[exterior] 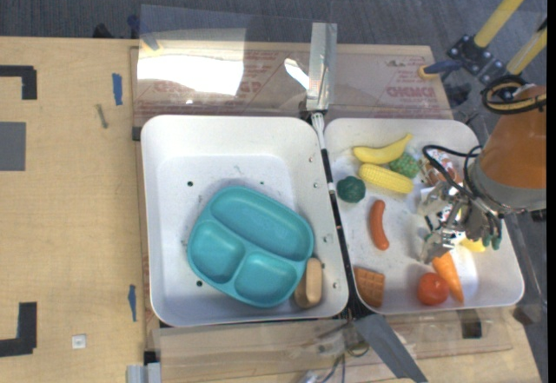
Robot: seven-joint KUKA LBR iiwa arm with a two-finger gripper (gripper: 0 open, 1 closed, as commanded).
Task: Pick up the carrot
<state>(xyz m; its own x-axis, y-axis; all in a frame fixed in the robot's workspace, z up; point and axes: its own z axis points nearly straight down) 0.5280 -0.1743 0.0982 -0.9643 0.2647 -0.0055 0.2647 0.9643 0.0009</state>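
The carrot (448,275) lies in the right bin (499,296), near its front right corner, with its thick end up toward the gripper (439,238) and its tip pointing to the front wall. A tomato (433,287) sits just beside it on the left, touching or almost touching. The gripper hangs directly above the carrot's upper end; whether it is open or closed, I cannot tell.

To do this step well, I think the gripper should close across the carrot's narrow width, not along its length, and come down a little away from the tomato so that it does not push it.

The right bin also holds a banana (382,150), a corn cob (386,178), something leafy and green (405,166), a dark green ball (351,189), a sausage (379,224) and a waffle (369,285). The left bin (165,199) holds a teal divided plate (250,244) and a bread roll (309,281) leaning at its right edge. Both bins stand on the counter (61,199).
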